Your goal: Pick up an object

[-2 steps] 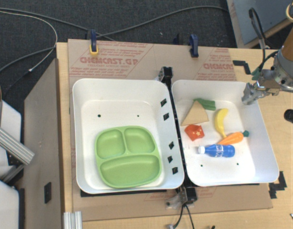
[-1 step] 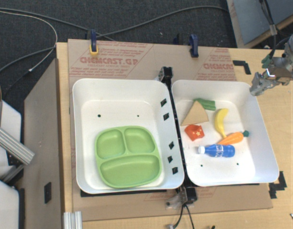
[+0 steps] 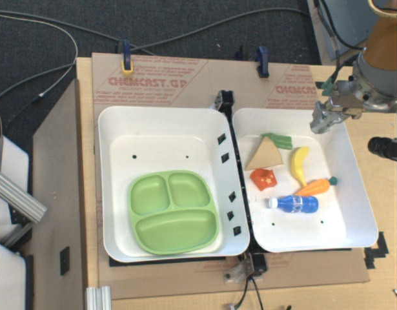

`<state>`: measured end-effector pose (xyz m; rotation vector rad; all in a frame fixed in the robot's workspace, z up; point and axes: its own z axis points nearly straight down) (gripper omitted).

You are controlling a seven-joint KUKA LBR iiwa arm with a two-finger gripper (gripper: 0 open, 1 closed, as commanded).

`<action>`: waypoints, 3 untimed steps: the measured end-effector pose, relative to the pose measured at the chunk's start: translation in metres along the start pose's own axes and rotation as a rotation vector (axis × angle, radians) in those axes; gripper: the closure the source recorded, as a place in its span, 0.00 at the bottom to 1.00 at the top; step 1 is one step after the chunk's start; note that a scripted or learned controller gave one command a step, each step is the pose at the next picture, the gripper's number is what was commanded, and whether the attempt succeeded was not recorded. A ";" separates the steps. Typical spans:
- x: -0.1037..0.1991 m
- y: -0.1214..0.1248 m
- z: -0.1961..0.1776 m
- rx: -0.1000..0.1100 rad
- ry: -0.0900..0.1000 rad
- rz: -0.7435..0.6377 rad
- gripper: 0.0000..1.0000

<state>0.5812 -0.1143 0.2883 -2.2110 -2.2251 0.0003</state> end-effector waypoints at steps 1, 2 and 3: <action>0.062 0.005 0.015 0.001 -0.001 0.000 1.00; 0.117 0.015 0.016 -0.003 -0.002 0.001 1.00; 0.178 0.026 0.029 -0.003 -0.003 0.001 1.00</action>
